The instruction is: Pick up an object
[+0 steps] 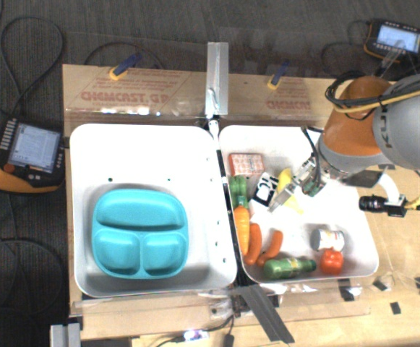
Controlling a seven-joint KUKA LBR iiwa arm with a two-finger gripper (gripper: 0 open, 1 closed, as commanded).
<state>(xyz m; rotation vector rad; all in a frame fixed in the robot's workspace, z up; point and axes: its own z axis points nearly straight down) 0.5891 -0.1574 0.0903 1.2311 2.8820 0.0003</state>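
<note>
Hovering my claw (285,191) just right of the black-and-white patterned box (265,187) in the right white bin (358,266), beside a small yellow plastic banana (288,186): light, stiff, slippery, best pinched mid-length. Finger spread: cannot tell.

White bins (195,139): left one bears a turquoise divided tray (140,233); right one has orange carrots (243,224), a green bottle (288,267), a red tomato (331,261), a yellow banana (288,186)
</note>
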